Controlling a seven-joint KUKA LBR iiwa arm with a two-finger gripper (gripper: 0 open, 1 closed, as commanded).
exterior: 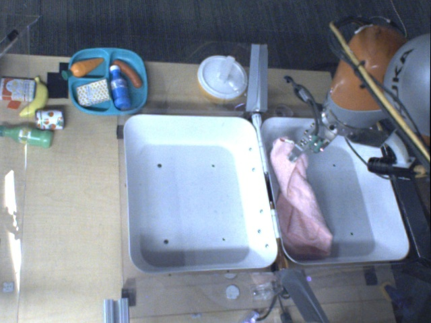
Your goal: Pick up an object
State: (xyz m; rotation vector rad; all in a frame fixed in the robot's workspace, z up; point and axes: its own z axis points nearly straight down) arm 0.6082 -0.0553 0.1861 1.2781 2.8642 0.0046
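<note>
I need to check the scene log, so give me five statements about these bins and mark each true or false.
1. A pink cloth lies in the right bin. True.
2. The cloth lies along that bin's right wall. False: it lies along the left wall.
3. The end effector is above the cloth's top end. True.
4. A banana lies in the left bin. False: the banana is on the bench, left of the blue tray.
5. A round white lid sits inside the right bin. False: it sits on the bench behind the bins.
</note>
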